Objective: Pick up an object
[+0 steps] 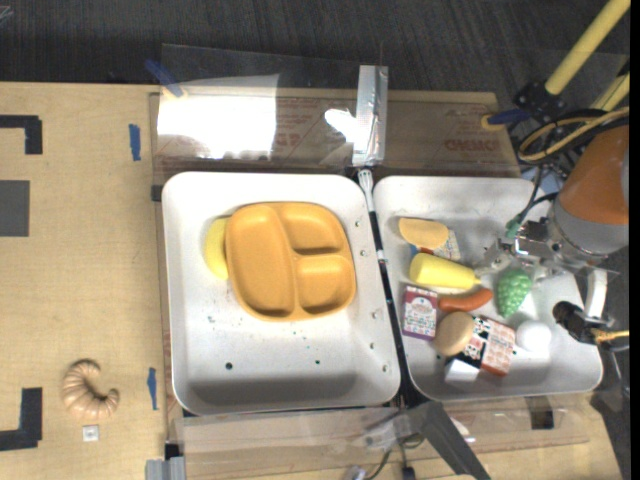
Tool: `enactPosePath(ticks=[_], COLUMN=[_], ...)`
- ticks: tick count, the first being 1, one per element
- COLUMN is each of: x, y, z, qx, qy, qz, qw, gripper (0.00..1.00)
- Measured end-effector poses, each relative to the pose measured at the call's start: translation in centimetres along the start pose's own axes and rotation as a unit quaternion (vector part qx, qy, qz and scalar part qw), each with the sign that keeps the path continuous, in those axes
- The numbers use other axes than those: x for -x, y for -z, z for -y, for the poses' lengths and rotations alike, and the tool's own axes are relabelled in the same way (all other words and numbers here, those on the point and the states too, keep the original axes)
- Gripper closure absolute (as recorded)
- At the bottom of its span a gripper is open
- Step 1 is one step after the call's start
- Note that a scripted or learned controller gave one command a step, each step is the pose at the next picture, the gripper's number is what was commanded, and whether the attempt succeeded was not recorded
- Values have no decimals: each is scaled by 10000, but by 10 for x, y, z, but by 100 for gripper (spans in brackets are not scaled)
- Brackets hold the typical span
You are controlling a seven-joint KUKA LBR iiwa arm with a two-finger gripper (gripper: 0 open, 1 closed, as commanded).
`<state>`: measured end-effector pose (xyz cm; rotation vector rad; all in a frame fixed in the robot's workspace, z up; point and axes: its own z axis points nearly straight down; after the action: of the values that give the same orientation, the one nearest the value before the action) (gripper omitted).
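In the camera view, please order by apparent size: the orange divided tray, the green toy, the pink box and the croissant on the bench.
1. orange divided tray
2. croissant
3. pink box
4. green toy

The pink box and green toy look nearly alike, so their order is unsure.

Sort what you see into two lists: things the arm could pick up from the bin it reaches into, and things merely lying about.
Job: green bumpy toy, yellow corn cob, pink carton.

Lying about: orange divided tray, tan croissant toy on the bench.

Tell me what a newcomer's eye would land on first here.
The big orange divided tray in the left bin stands out most. Next comes the heap of toy food and small boxes in the right bin, where the green piece lies by the arm's gripper.
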<state>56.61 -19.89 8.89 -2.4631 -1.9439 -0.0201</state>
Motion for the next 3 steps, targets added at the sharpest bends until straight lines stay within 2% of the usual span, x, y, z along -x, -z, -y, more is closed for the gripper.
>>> enactPosePath(ticks=[1, 2, 3], x=[3, -80, -71], y=[-1, -3, -2], z=[66, -4, 28], qx=[-8, 13, 6], qy=[-214, -885, -2341], qz=[55, 53, 56], qw=[9998, 9961, 9722], gripper=[0, 0, 0])
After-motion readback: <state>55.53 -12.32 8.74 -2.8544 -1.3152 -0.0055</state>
